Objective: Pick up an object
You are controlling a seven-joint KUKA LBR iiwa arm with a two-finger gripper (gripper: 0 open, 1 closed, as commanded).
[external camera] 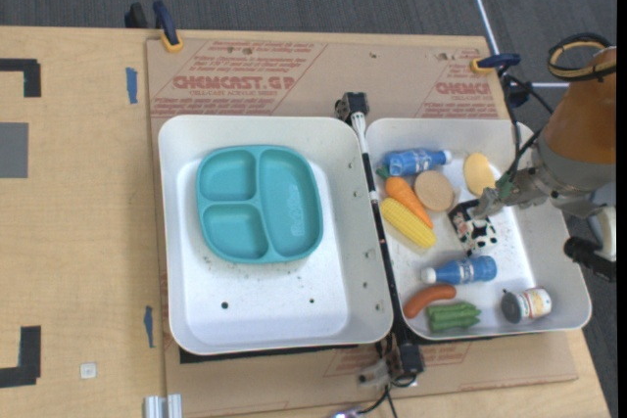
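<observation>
1. The gripper (477,208) hung low over the right bin (563,308), reaching in from the right on the grey arm (580,137) with its orange band. Its dark fingers were too small and cluttered to tell how far apart they stood, or whether anything lay between them.
2. The left bin (181,240) held a teal divided plate (261,204), well apart from the gripper.
3. In the right bin, a yellow corn cob (408,221) lay at a slant just beside an orange carrot (406,194), both near the bin's left wall.
4. A blue bottle (416,161) lay along the far side, with a tan round piece (434,190) just below it and a yellow lemon-like piece (479,173) to its right, close to the gripper.
5. A second blue-and-white bottle (466,270) lay below the gripper.
6. A red sausage-shaped piece (429,299) and a green piece (452,315) lay side by side near the front wall.
7. A small jar (525,305) lay at the front right.
8. A small black-and-white toy (478,232) sat directly under the fingertips, crowded by the tan piece and the lower bottle.
</observation>
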